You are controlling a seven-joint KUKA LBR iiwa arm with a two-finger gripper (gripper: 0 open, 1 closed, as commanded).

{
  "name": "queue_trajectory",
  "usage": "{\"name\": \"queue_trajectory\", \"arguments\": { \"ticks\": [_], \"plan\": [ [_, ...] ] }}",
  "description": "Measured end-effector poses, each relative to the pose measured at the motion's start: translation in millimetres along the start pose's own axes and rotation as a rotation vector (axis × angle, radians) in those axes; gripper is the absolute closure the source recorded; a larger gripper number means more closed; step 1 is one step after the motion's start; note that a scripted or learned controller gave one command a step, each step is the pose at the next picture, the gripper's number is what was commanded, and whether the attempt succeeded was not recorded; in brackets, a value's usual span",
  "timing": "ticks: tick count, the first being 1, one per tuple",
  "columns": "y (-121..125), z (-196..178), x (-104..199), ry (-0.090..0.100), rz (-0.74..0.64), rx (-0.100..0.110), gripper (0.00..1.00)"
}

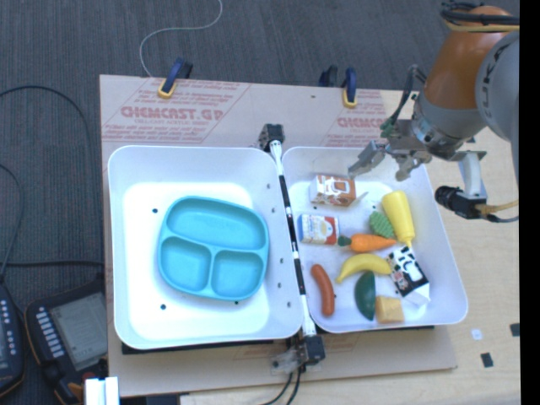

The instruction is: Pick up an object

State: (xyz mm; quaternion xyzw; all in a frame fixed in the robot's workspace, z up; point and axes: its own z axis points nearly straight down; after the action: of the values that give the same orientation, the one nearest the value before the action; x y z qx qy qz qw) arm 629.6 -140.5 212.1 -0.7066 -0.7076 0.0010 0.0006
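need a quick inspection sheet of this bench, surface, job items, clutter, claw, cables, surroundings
surface: pale board with red lettering, bearing two shallow white bins, left bin and right bin.
job's things: in the right bin, yellow toy banana, orange toy carrot, red toy sausage, yellow bottle, two small cartons, dark green toy vegetable, tan block, black-and-white packet.
clutter: blue three-compartment plastic tray in the left bin.
claw: the claw is open over the right bin's far edge, holding nothing.
cables: thin white cord and black cable on the floor.
surroundings: grey carpet; blue-and-yellow clamps on the board's far edge.
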Motion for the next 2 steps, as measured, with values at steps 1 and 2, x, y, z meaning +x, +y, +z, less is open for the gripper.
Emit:
{"name": "queue_trajectory", "arguments": {
  "ticks": [1, 2],
  "plan": [
    [-59, 114, 34, -0.001, 0.003, -0.007, 0.00],
    [-57, 103, 36, 0.002, 0.002, -0.011, 1.00]
  ]
}}
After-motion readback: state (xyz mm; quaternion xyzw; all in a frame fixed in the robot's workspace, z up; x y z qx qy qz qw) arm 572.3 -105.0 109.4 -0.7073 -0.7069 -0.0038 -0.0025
